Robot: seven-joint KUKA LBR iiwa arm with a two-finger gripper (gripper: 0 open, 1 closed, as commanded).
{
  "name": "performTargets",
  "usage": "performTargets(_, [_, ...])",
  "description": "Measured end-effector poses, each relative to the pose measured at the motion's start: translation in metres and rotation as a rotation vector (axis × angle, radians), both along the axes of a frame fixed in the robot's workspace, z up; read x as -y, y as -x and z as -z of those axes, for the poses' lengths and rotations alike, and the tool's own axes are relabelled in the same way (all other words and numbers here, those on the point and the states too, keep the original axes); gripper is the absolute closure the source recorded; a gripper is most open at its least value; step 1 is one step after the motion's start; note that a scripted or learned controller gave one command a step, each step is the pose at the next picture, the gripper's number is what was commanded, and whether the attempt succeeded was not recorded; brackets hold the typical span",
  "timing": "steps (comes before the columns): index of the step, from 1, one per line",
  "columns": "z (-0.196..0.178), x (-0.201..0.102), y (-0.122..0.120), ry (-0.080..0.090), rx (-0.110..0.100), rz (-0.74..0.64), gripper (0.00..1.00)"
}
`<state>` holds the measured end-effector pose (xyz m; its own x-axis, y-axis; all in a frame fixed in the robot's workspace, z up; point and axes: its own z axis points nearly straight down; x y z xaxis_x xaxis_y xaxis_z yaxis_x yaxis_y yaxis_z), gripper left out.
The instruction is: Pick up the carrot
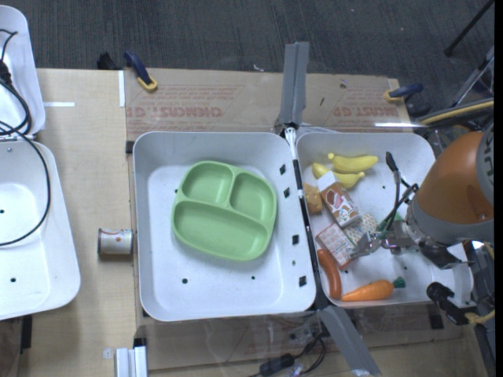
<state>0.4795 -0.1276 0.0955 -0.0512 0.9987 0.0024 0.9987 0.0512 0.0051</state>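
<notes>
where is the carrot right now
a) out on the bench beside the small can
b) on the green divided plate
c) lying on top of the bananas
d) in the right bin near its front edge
d: the carrot lies on the floor of the right bin, close to the front wall, beside the red sausage and apart from the green plate in the left bin.

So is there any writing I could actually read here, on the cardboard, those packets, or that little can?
No text here can be read well enough to quote.
Flat brown cardboard sheet behind the bins: red printed lettering, upside down from this view, too blurred to quote.
Red and white packets in the right white bin: print too small to read.
Small metal can lying on the bench: label unreadable.
</notes>
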Motion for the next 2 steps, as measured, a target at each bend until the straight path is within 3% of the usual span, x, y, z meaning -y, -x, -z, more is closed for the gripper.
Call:
performTargets(1, [-0.007, 0.05, 0.002, 0.004, -0.004, -0.401, 0.0])
performTargets(2, [0.004, 0.012, 0.002, 0.004, -0.004, -0.829, 0.0])
